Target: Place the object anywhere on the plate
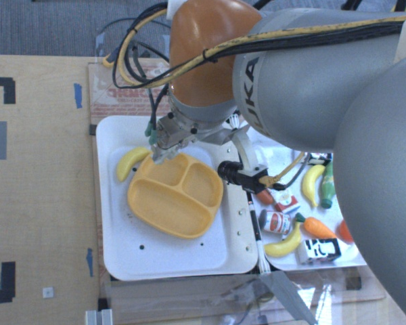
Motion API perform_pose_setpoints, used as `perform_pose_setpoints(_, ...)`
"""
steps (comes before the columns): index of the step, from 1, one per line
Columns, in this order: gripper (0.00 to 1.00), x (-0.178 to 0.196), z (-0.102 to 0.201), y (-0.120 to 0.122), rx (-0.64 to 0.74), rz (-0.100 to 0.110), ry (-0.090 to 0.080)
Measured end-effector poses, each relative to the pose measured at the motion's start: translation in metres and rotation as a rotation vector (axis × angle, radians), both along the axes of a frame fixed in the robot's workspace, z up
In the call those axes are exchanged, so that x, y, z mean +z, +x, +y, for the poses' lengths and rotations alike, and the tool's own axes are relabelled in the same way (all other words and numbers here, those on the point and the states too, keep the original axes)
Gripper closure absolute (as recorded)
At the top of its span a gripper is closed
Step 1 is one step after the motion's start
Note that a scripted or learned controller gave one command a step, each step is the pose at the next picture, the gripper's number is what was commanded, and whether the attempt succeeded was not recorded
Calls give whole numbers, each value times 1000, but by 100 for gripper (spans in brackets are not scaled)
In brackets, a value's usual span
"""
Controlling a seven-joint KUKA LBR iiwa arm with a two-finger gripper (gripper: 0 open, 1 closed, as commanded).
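Observation:
A yellow divided plate (176, 196) lies in the left white bin (115, 249), tilted so its compartments run diagonally. A yellow banana (130, 162) rests on the bin floor just off the plate's upper left rim. My gripper (161, 149) comes down from under the orange wrist band, its tip at the plate's upper left edge, right beside the banana's near end. The wrist hides the fingers, and I see nothing held between them.
The right bin (304, 212) holds several toy foods: a banana (312, 183), a green item (327, 189), a carrot (318, 227), a can (277, 222), another banana (284, 245) and a black-and-white box (321, 249). The big grey arm covers the upper right.

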State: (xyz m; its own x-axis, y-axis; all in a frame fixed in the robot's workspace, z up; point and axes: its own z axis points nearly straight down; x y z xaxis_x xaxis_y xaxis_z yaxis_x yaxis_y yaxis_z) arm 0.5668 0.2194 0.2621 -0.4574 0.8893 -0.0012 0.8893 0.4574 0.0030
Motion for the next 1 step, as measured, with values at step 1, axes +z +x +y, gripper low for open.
perform_pose_setpoints(1, 100, 59, -15, 27, 135, -1, 0)
